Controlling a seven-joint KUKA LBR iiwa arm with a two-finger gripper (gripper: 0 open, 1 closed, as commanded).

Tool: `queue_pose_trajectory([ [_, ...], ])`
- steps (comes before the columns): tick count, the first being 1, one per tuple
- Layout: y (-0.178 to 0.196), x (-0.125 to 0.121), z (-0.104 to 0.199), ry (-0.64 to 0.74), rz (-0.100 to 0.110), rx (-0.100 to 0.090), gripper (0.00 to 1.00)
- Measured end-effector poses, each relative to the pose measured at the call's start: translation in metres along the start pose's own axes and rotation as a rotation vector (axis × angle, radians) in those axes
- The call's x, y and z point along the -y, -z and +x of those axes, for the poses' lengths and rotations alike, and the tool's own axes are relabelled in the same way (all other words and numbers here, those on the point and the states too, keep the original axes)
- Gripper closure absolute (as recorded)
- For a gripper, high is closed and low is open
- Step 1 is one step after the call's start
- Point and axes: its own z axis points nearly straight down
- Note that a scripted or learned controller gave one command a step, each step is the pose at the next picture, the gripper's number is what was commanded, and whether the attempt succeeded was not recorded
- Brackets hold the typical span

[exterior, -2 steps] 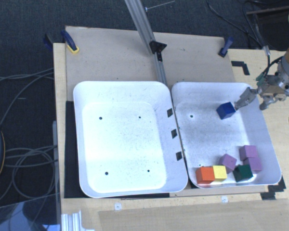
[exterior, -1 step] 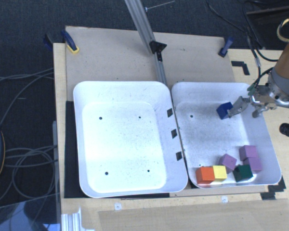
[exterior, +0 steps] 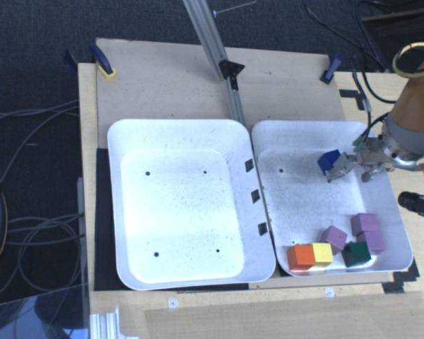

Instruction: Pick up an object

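Dark carpet strewn with cables surrounds a wooden bench (exterior: 162, 69) bearing two white bins. At the right of the frame, the gripper (exterior: 350, 164) reaches into the right bin (exterior: 297, 203), and a blue block (exterior: 329, 160) sits right at its fingertips near the bin's upper middle. Whether the fingers actually pinch the block, or how wide they stand, I cannot tell. Other blocks cluster in the bin's lower right corner: orange block (exterior: 302, 256), yellow block (exterior: 322, 253), green block (exterior: 355, 253) and purple blocks (exterior: 366, 224), probably settled against the sloping wall. The left bin (exterior: 177, 203) lies alongside.
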Motion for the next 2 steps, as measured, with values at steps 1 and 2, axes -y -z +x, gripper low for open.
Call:
queue_pose_trajectory([
  [1,0.014,-0.002,0.000,0.000,-0.010,0.002,1.00],
  [2,0.080,-0.005,0.001,0.001,-0.016,0.006,1.00],
])
